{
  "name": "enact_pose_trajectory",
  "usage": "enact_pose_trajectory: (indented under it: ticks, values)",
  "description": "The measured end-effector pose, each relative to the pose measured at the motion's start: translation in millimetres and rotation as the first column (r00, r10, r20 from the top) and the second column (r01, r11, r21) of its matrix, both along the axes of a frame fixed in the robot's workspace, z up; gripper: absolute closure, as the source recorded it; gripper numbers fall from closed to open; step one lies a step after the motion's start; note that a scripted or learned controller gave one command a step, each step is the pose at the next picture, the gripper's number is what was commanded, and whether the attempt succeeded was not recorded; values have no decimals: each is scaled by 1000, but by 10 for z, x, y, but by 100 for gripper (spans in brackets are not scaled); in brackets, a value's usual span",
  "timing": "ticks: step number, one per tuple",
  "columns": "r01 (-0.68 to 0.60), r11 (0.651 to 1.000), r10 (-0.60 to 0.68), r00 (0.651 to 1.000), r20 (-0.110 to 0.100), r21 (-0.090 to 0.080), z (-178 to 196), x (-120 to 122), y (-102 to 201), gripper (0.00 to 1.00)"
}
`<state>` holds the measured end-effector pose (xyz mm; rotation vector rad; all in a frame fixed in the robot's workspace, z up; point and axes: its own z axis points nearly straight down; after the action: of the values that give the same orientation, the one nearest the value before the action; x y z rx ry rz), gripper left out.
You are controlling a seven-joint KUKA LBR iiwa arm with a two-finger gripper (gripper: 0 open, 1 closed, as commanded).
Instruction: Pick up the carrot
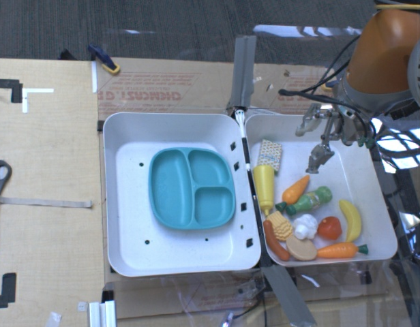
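Observation:
An orange carrot (338,251) with a green stem lies flat along the front wall of the right bin (373,182). A shorter orange carrot-shaped piece (295,189) lies tilted near the bin's middle, touching a green vegetable (312,199). The gripper (318,159) hangs over the back part of the right bin, just above and to the right of the shorter orange piece and well behind the stemmed carrot. Nothing is visibly held in it.
The right bin also holds a yellow bottle (264,187), a waffle piece (268,154), a banana (350,220), a tomato (328,227), corn (281,227), a white piece (305,225) and a sausage (277,248). A teal divided plate (193,188) sits in the left bin (121,203).

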<state>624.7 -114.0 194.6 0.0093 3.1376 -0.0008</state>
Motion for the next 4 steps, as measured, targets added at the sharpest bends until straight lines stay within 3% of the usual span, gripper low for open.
enact_pose_trajectory:
  ticks: [1,2,3,4]
  values:
    - [-2,1000,2,1000,15,-5,-832,-169,-61,0]
    - [148,989,-148,989,-1,1,-1017,-781,104,0]
    - [556,831,-556,831,-1,0,-1022,-691,144,0]
    - [733,680,-733,680,1,1,-1009,123,77,0]
